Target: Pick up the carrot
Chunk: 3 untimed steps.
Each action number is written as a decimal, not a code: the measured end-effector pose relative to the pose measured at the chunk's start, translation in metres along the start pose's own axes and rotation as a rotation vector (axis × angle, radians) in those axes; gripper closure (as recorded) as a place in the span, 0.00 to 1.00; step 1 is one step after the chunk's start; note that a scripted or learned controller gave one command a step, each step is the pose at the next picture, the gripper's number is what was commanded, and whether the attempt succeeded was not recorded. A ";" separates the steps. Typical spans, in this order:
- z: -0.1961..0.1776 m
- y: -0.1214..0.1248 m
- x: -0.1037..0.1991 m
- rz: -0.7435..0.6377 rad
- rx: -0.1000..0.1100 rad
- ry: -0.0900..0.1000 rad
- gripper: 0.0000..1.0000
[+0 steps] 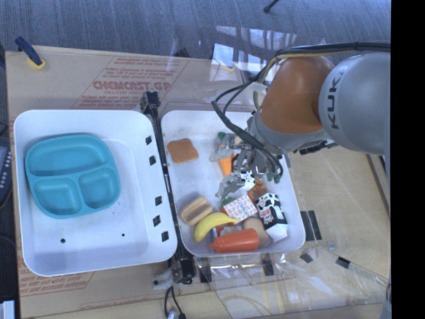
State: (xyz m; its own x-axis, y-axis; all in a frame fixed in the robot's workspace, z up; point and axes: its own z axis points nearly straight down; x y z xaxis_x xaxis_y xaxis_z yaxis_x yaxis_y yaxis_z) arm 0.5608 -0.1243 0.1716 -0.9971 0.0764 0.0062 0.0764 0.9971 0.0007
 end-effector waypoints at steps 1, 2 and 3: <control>0.080 -0.040 -0.008 0.227 0.000 -0.004 0.00; 0.069 -0.038 -0.011 0.216 0.000 -0.008 1.00; -0.025 0.052 -0.082 0.477 -0.004 -0.015 1.00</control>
